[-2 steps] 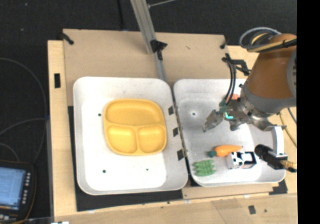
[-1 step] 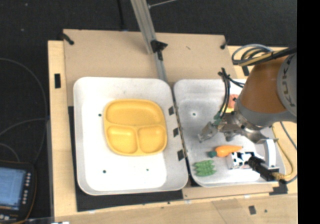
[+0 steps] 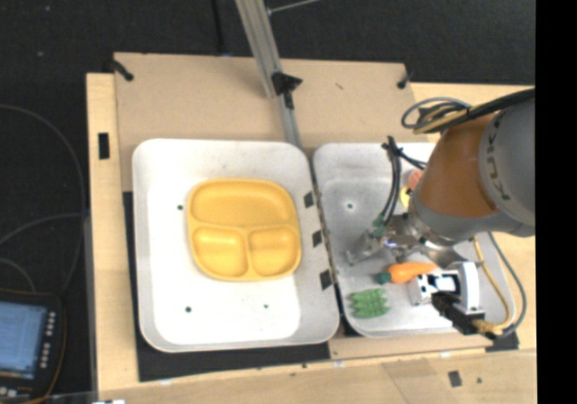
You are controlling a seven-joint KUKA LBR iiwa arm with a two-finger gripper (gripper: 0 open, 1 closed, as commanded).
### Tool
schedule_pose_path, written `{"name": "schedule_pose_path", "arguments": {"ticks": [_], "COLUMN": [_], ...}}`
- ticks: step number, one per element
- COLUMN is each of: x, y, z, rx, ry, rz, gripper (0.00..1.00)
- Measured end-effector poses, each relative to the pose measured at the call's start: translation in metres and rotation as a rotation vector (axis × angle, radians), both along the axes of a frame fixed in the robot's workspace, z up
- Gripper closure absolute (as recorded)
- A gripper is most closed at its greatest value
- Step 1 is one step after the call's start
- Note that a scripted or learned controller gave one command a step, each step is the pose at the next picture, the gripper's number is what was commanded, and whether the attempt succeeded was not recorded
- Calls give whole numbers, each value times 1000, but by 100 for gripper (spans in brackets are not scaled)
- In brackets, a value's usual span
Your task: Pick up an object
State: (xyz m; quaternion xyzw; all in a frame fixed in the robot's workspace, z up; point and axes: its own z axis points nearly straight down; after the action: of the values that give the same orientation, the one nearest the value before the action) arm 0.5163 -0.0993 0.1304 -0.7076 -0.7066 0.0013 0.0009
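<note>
Risk is judged to lie mostly in the crowding at the near end of the right bin point(image 3: 361, 154), where the gripper point(image 3: 361, 249) is seen low over the bin floor, close to the wall shared with the left bin point(image 3: 162, 213). Whether the gripper is open or closed cannot be told from this view, and nothing can be seen held in it. Two candidates for picking are found nearby: an orange carrot point(image 3: 410, 270) lying just beside the gripper and partly under the wrist, and a small green piece point(image 3: 368, 304) a little nearer the front rim. Neither appears to be touched. If the descent is made where the gripper now sits, bare floor may be closed on, or the bin wall may be struck. The carrot could be nudged away by the wrist, being round and likely to roll. The green piece looks low and flat, so it may be slid along rather than gripped. The yellow plate point(image 3: 243, 228) in the left bin is well apart and unlikely to be disturbed.
</note>
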Motion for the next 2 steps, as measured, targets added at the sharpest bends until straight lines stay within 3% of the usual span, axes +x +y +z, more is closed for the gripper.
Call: {"name": "schedule_pose_path", "arguments": {"ticks": [1, 2], "x": [0, 2], "y": [-1, -2], "z": [-31, -19], "rx": [-1, 1], "ry": [-2, -8], "rz": [0, -4], "gripper": [0, 100]}}
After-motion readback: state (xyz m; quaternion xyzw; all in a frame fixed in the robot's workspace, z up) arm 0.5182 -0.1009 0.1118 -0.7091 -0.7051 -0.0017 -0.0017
